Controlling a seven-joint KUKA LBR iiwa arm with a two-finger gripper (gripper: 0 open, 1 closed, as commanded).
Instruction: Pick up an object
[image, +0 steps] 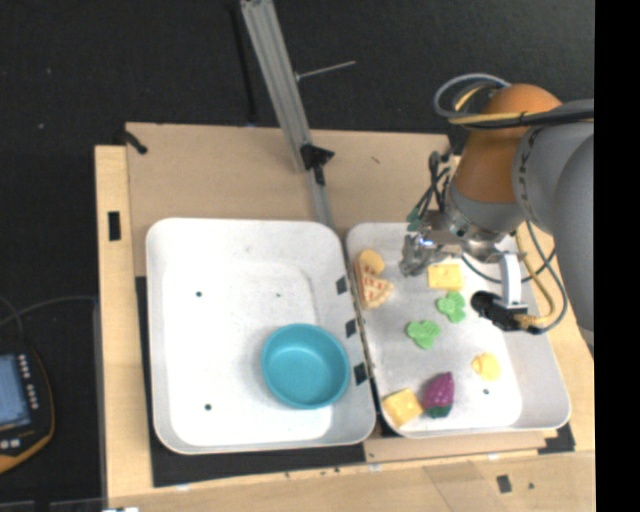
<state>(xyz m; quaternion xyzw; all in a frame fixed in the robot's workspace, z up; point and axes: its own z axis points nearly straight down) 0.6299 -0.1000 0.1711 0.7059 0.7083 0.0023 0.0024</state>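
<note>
My gripper (418, 256) hangs low over the back of the right bin (540, 400), beneath the orange wrist band. A yellow cheese block (446, 276) lies just right of it, and a waffle piece (376, 291) and a tan pastry (371, 263) lie to its left. Further forward lie two green toys (422, 333) (452, 306), a small yellow piece (485, 365), a purple grape bunch (439, 393) and a yellow block (402, 406). I see nothing between the fingers.
A blue bowl (304, 365) sits in the left bin (200, 280), near its front right. A grey metal pole (285, 100) slants down to the gap between the bins. Black cables (510, 310) trail over the right bin's right side.
</note>
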